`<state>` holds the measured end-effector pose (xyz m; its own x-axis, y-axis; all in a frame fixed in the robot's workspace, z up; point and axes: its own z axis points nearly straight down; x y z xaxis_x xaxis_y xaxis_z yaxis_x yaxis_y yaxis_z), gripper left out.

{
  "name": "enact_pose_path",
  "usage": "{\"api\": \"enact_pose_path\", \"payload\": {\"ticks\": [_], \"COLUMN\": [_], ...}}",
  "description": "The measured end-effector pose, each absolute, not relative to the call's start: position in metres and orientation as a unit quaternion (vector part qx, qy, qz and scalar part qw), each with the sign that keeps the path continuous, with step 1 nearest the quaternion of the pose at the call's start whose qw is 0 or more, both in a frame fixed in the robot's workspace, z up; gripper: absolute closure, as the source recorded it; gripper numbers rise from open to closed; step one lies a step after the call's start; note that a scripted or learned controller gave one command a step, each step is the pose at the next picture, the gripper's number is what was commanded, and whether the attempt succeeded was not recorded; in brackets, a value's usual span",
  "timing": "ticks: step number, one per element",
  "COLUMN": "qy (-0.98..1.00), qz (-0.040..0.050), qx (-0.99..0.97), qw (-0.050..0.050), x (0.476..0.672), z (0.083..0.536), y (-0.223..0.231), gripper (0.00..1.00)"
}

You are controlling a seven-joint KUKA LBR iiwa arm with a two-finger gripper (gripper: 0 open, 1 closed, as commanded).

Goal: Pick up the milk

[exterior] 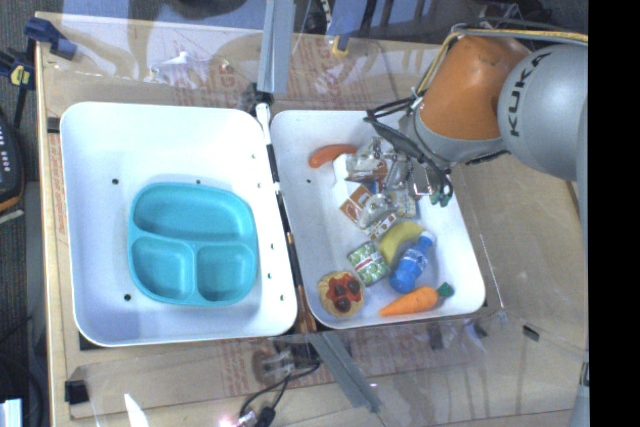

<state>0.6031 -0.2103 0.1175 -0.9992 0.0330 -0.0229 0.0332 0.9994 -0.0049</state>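
The arm reached in from the right, orange band over the far edge of the right bin. The tool sat low in that bin's middle, right on top of a small brown-and-white carton, the milk, as far as I could read it. Tool state: couldn't tell how far open it was, or whether it had hold of anything; the metal parts and cables blurred into the clutter. The milk lay in the right bin, tilted, just below and left of the tool, touching or nearly touching it. An orange sausage-shaped piece lay near the bin's far left corner. Toward the near side: a yellow banana, a blue bottle just beside it, a green-and-red carton, a round pastry with dark berries, and a carrot along the near wall. The left bin held a teal divided tray, flat, three compartments. Both bins sat side by side on the table.
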Motion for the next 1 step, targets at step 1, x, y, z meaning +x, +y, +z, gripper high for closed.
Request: {"api": "enact_pose_path", "payload": {"ticks": [1], "qy": [0.994], "qz": [-0.0007], "qx": [-0.108], "qw": [0.001], "x": [0.5322], "z": [0.2129], "y": [-0.2103], "gripper": [0.00]}}
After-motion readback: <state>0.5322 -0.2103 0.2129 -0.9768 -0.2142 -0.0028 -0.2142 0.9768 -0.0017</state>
